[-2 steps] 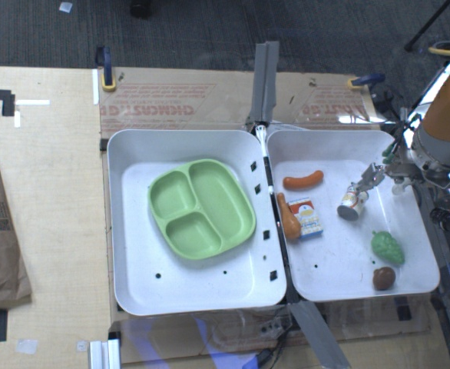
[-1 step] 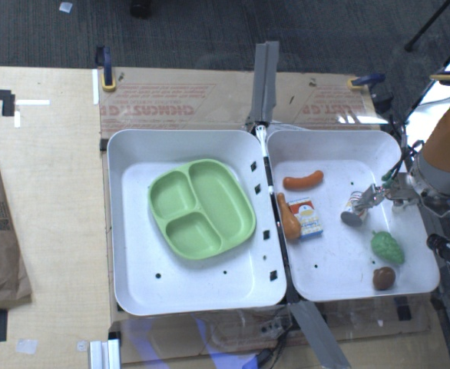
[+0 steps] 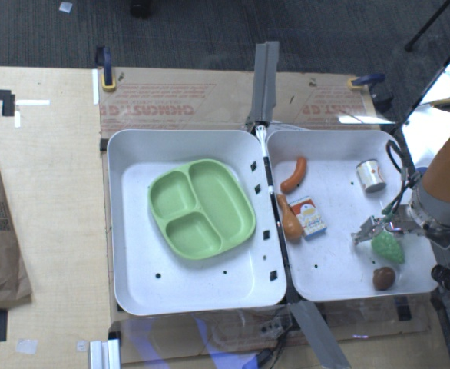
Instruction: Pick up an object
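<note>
Nearest the front edge of the right-hand white bin (image 3: 317, 283) sits a small brown rounded lump (image 3: 384, 277). Just behind it lies a bumpy green vegetable-like object (image 3: 388, 248). The metal two-finger gripper (image 3: 367, 231) hangs low at that green object's left side, reaching in from the grey arm with its orange band (image 3: 446, 177). Whether its fingers are apart or together I cannot tell from here, and nothing plainly sits between them.

Further left in the same bin, a small orange-and-white carton (image 3: 309, 216) lies just beside a tan, pear-shaped piece (image 3: 290, 221). Beyond them rest a curved orange sausage shape (image 3: 294, 174) and a short silver can (image 3: 370, 176) on its side.

The left-hand white bin (image 3: 133, 275) holds a light green plastic tray with three compartments (image 3: 202, 208).
</note>
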Motion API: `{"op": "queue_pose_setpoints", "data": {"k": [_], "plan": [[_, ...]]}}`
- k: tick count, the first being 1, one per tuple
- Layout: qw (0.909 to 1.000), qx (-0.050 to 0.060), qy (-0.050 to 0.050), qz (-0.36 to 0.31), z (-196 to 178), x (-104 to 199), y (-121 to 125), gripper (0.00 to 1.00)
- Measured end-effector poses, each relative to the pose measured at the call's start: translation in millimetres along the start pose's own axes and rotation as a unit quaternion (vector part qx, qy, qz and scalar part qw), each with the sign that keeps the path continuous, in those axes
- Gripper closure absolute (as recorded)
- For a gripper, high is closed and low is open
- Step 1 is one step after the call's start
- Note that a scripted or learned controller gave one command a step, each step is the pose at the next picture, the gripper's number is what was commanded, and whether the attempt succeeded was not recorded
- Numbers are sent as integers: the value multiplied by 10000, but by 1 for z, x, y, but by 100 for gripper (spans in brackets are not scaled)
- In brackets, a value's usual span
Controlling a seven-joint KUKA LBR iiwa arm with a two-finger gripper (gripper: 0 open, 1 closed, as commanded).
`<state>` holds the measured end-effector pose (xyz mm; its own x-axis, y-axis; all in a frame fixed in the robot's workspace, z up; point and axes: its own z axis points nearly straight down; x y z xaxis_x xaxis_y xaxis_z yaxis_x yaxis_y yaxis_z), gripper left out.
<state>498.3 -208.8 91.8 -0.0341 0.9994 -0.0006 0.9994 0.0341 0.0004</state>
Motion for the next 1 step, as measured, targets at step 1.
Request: {"op": "queue_pose_setpoints", "data": {"k": [1], "plan": [[10000,2,2,-1,0,0,0,0]]}}
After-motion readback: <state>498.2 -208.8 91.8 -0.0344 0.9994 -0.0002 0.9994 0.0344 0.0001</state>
